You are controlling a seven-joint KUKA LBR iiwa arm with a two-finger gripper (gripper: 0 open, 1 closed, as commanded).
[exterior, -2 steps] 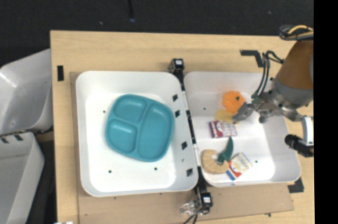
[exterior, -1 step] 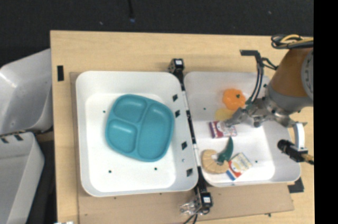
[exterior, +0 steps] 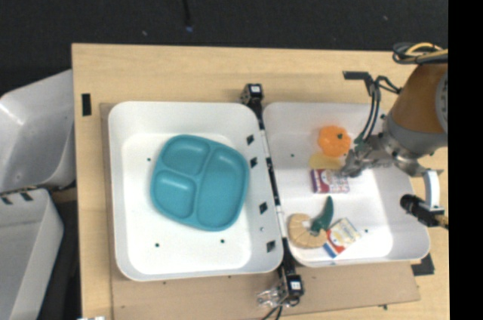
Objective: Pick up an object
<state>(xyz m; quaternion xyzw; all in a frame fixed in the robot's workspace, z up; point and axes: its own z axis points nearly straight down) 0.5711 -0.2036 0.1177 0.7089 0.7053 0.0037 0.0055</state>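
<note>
In the right bin (exterior: 392,235) lie several small objects: an orange pumpkin-like toy (exterior: 333,140), a yellow piece (exterior: 323,159) just below it, a purple and white packet (exterior: 329,180), a round tan cookie (exterior: 303,229) with a teal piece (exterior: 324,214) across it, and a white, red and blue packet (exterior: 341,235). My gripper (exterior: 353,164) hangs low over the bin, just right of the pumpkin toy and above the purple packet. Its tips are too small and dark to read.
The left bin (exterior: 136,235) holds a teal divided plate (exterior: 200,181). A divider with black clips (exterior: 266,167) runs between the two bins. The arm's grey and orange body (exterior: 419,111) covers the right bin's far right corner. Cables (exterior: 370,96) hang by the wrist.
</note>
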